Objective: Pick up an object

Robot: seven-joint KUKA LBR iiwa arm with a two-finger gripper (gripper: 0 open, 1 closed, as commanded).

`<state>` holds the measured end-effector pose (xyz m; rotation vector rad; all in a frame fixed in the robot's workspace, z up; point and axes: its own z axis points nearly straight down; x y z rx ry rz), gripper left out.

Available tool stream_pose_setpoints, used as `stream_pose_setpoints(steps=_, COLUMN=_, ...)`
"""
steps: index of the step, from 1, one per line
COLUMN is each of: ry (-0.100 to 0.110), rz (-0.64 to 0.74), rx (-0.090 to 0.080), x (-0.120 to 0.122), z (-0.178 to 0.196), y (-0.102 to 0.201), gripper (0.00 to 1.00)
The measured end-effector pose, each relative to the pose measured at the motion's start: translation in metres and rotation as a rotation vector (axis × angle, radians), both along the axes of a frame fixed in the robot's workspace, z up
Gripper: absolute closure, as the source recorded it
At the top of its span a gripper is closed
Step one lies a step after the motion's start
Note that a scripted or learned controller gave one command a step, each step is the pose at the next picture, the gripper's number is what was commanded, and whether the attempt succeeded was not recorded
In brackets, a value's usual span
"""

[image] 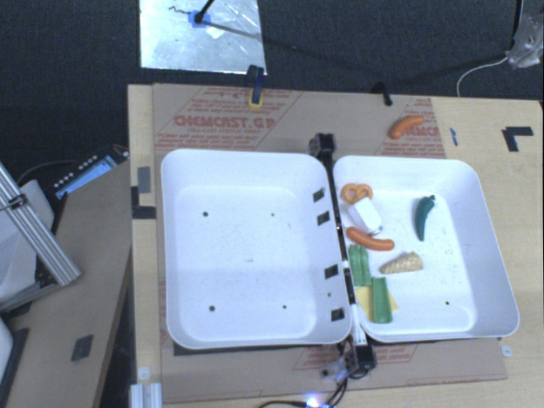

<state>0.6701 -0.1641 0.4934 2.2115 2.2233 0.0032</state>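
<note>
Within the right bin, along its left wall, lie the candidate objects: a pretzel, a white block just below it, an orange sausage, a tan wedge, two green strips flanking a yellow piece, and, set apart, a dark green pepper. Another orange sausage rests on the tabletop beyond the bins. Left bin holds nothing visible. Every object lies at rest; judged so, the pick is not yet begun, with approach, grasp and lift all remaining. State of the fingers: cannot tell.
</note>
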Motion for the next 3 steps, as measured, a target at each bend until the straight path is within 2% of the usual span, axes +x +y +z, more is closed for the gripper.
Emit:
stream_pose_setpoints(steps=1, ry=0.008, rz=-0.007, rx=0.003, x=-0.111, z=-0.033, y=0.003, gripper=1.00)
stream_pose_setpoints(steps=2, ry=-0.001, rz=0.001, rx=0.001, x=-0.061, z=-0.012, y=0.021, gripper=1.00)
stream_pose_setpoints(steps=3, ry=0.000, rz=0.001, rx=0.001, x=0.000, z=-0.001, y=0.029, gripper=1.00)
